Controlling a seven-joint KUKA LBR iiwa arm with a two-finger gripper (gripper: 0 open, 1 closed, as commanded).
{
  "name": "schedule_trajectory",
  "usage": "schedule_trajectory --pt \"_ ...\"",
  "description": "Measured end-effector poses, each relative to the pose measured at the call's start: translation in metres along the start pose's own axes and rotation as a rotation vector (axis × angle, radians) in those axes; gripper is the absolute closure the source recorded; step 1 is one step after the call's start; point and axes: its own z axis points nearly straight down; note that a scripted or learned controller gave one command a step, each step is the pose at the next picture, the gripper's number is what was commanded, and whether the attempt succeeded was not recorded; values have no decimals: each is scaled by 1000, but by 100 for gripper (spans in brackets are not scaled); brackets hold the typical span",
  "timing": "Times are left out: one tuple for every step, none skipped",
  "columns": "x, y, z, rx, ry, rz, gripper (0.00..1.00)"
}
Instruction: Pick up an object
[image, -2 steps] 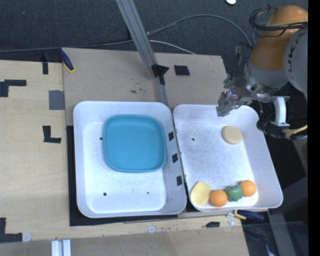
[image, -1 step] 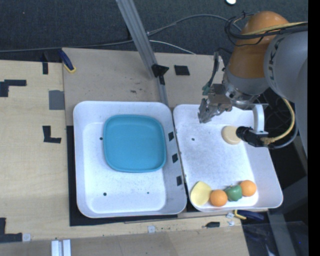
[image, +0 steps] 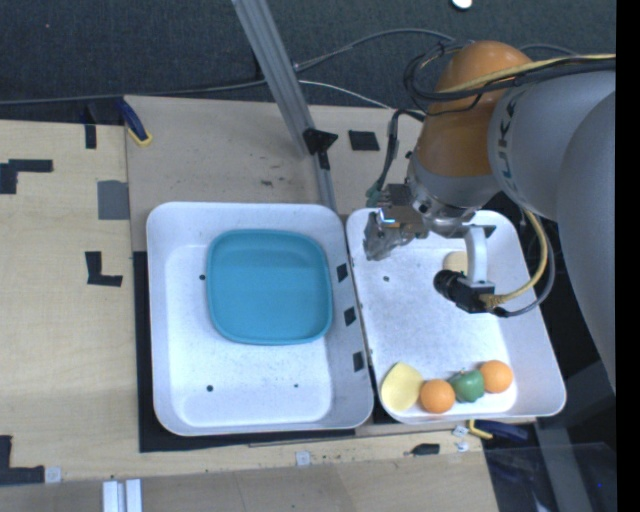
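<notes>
Hovering with nothing visibly held, the tool (image: 383, 238) sits well apart from the orange ball (image: 436, 396); opening unclear.

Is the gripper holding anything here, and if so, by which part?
Cannot be told. The gripper sits over the right bin's upper left corner; nothing shows between its tips. The fruit lies along the near edge.

Bright, even light from above, picture fairly sharp.
White glare spot at top edge; bins (image: 165, 300) glow pale; arm (image: 560, 130) slightly soft, upper right.
</notes>
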Motion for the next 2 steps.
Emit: schedule_trajectory --pt "50 -21 0 -1 0 -1 100" --pt "101 -24 14 0 0 0 100"
